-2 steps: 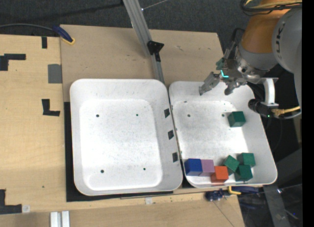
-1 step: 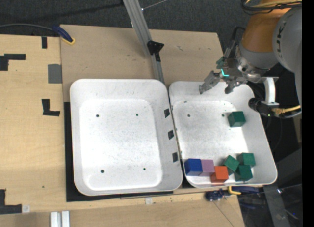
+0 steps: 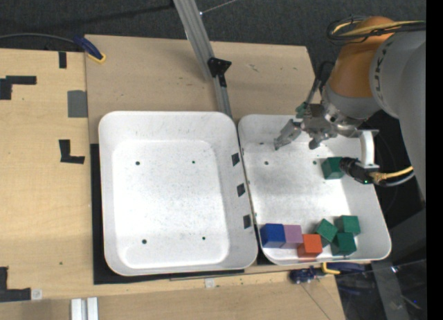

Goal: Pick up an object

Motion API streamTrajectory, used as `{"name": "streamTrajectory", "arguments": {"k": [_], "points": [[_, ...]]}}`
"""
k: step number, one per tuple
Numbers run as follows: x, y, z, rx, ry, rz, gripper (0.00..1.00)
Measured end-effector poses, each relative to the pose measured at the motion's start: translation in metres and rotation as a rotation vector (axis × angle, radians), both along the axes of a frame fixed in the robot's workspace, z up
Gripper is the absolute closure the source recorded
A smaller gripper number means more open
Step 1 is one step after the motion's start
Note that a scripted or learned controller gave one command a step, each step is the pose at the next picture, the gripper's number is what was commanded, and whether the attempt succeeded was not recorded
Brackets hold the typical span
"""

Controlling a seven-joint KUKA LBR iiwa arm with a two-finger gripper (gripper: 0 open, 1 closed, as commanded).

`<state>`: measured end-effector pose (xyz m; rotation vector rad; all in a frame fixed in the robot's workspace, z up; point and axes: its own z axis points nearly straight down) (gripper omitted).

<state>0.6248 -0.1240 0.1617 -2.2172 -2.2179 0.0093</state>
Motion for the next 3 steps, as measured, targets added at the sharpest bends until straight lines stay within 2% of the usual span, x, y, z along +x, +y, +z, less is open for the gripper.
{"name": "streamTrajectory", "arguments": {"k": [1,2,3], "points": [[0.004,-0.005,-0.061,0.000,-0.001,0.001,0.00],[0.004,-0.004,-0.071,-0.001,-0.004,0.002,0.00],[0.004,-0.003,-0.060,0.000,-0.005,0.003,1.00]]}}
